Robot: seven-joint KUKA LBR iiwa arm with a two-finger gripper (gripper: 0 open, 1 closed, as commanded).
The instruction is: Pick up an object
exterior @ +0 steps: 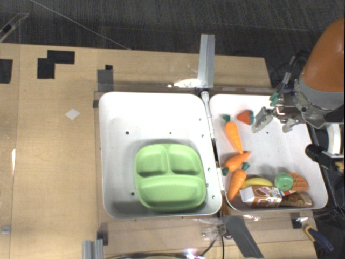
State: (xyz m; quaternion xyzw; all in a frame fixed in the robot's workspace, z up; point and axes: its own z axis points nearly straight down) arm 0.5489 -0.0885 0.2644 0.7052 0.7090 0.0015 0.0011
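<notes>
My gripper (275, 122) hangs over the back of the right bin (318, 166), open, with nothing between its fingers (262, 120). Just left of it lies a small red strawberry (245, 116). An orange carrot (233, 135) lies along the bin's left side, with two more carrots (236, 159) (236, 182) below it. At the front of the bin a yellow banana (256, 182), a green round piece (283, 181), a carton (263, 199) and a brown bread piece (300, 183) are crowded together.
The left bin (118, 123) holds a green divided plate (170, 176) toward its front. A metal post (206, 63) stands behind the divider between the bins. The arm's orange band (326, 58) looms over the right bin's far right corner.
</notes>
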